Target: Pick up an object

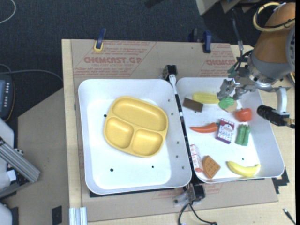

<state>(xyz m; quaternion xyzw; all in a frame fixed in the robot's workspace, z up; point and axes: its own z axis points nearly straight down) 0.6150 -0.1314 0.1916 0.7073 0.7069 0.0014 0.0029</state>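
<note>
My gripper (pixel 228 92) hangs over the back of the right bin (pixel 268 144), just above a small pale round item with a green top (pixel 227 104); I cannot tell whether it touches it. Close by lie a yellow oblong piece (pixel 205 98), a brown block (pixel 192 105) and a red tomato (pixel 243 115). Nearer the front are a red chili pepper (pixel 204 128), a purple and red box (pixel 225 131), a green piece (pixel 242 135), a banana (pixel 243 168), a waffle-like cracker (pixel 210 166) and a red and white packet (pixel 194 154).
The left bin (pixel 93 168) holds a yellow plate with three compartments (pixel 136 125). The arm's orange band and grey wrist (pixel 274 46) lean in from the upper right. A black part (pixel 269 115) sticks out over the right bin's far edge.
</note>
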